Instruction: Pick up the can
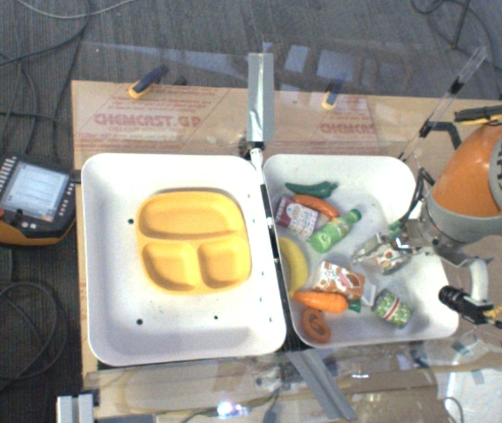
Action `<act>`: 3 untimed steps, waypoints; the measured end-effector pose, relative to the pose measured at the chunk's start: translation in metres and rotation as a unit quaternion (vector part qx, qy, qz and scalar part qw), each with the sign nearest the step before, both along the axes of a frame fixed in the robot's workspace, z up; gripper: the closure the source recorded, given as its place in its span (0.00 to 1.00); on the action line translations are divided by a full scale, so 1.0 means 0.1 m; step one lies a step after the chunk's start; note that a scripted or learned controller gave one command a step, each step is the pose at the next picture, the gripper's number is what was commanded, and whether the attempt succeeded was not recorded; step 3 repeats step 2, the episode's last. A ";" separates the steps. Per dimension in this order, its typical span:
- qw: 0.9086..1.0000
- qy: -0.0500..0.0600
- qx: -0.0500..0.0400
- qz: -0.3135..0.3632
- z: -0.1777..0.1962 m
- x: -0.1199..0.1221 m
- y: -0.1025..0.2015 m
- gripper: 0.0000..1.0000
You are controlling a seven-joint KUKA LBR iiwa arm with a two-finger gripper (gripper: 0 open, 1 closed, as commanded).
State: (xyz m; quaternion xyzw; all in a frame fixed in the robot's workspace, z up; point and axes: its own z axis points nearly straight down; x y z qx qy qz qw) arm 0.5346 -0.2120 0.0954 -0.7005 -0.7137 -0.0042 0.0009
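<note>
Poised at the right bin's edge, end effector [390, 252], grip state impossible to tell; can [392, 309] just below it, lying tilted on its side.

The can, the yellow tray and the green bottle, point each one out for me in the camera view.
can [393, 309]: camera view, on its side wall.
yellow tray [195, 239]: camera view, on the divider between compartments.
green bottle [333, 231]: camera view, on its body.
</note>
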 end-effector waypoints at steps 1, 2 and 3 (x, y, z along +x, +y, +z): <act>1.000 0.001 -0.001 -0.001 0.08 -0.01 -0.02 1.00; 1.000 0.004 -0.004 0.005 1.12 0.19 0.58 1.00; 1.000 0.004 -0.004 0.005 1.12 0.19 0.58 1.00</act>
